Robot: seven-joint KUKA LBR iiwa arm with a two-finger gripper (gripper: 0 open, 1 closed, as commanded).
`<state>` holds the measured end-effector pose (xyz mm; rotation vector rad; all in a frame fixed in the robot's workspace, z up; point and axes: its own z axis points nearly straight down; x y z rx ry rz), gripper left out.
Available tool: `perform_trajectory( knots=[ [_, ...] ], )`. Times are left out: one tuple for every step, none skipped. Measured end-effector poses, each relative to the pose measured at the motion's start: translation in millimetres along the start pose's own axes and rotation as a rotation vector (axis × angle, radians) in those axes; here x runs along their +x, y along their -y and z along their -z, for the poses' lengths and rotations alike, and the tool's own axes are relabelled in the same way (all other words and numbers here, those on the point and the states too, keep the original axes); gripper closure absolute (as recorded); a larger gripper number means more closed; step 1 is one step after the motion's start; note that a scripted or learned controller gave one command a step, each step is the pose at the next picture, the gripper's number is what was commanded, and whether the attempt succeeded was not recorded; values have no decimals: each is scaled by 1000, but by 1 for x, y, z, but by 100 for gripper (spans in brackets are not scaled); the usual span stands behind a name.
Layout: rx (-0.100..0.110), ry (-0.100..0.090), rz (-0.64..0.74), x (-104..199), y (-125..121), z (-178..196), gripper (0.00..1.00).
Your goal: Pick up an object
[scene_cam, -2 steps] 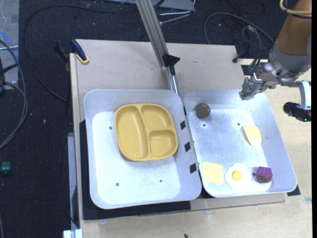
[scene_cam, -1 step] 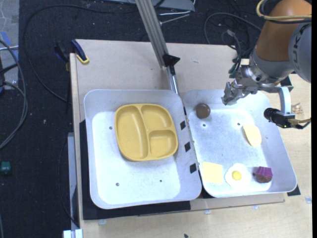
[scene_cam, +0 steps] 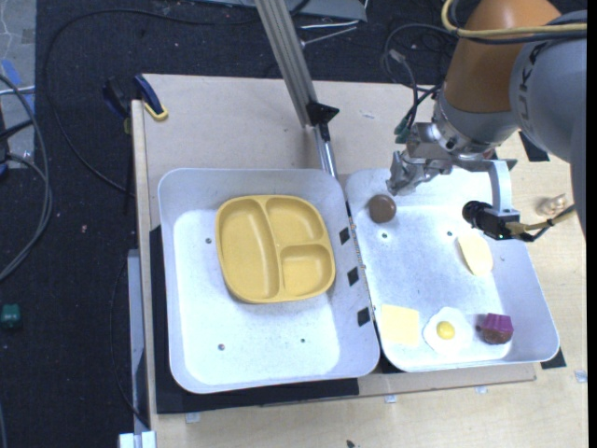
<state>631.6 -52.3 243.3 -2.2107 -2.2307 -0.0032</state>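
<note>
Status: pick not yet made. No object sits between the fingers of the pincer (scene_cam: 403, 181), and every item in the right bin (scene_cam: 522, 278) rests on the bin floor. Approach appears under way; grasp and lift are left.

Pincer state: poised at the far-left corner of the right bin, pointing down. The fingertips are dark and small against the bin wall; I cannot tell how far apart they stand. It grips nothing that I can see.

Likely target: the brown ball (scene_cam: 381, 209), the nearest item. It lies just beside the pincer, below and slightly left of the tips as the camera sees it, apparently apart from them rather than touching. This is my judgement only; the task names no particular object.

Other candidates, relative to the pincer:
- pale yellow wedge (scene_cam: 476, 253), to the right and nearer the camera, well apart.
- yellow square slice (scene_cam: 400, 324), straight toward the camera, far side of the bin from the tips.
- fried egg (scene_cam: 446, 330), beside the slice, further right.
- purple piece (scene_cam: 494, 328), farthest off, near-right corner.

The left bin (scene_cam: 187, 343), to the pincer's left, holds a yellow divided plate (scene_cam: 275, 247).
</note>
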Motion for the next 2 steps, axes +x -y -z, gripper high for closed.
perform_trajectory(
  knots=[
    [0, 1, -1, 45, -2, -2, 100],
    [-1, 0, 0, 99, -3, 5, 100]
  ],
)
